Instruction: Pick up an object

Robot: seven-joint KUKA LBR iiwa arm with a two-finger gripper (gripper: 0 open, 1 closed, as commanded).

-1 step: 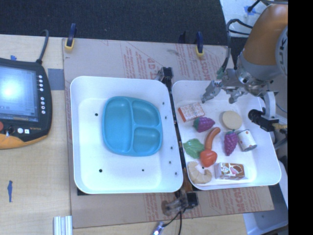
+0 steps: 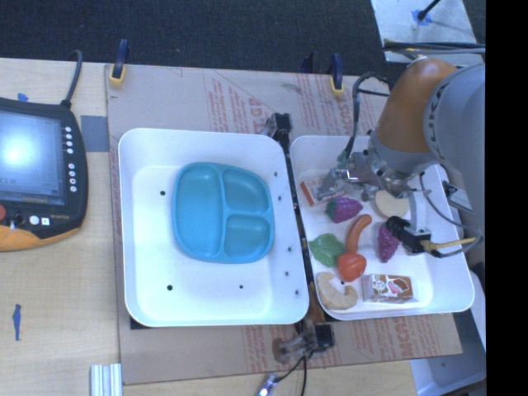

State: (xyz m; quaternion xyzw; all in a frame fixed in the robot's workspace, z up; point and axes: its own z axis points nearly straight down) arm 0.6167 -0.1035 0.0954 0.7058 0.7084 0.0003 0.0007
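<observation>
My gripper (image 2: 332, 186) hangs low over the back left part of the right bin (image 2: 458, 304), on the grey arm with the orange band (image 2: 412, 110). Just left of it lies a thin orange stick (image 2: 306, 193). Right below it sits a purple toy vegetable (image 2: 345, 209). Further along the bin are an orange-red pepper (image 2: 357, 231), purple grapes (image 2: 388, 242), a green leaf (image 2: 327, 248), a red tomato (image 2: 351, 266), a bread slice (image 2: 337, 291), a small printed packet (image 2: 388, 288) and a pale disc (image 2: 393, 204). I see nothing held by the gripper.
The left bin (image 2: 140, 295) holds a blue divided plate (image 2: 223, 213). A tablet-like screen (image 2: 33, 167) rests on the bench at far left. A black clip (image 2: 281, 124) sits where the two bins meet at the back.
</observation>
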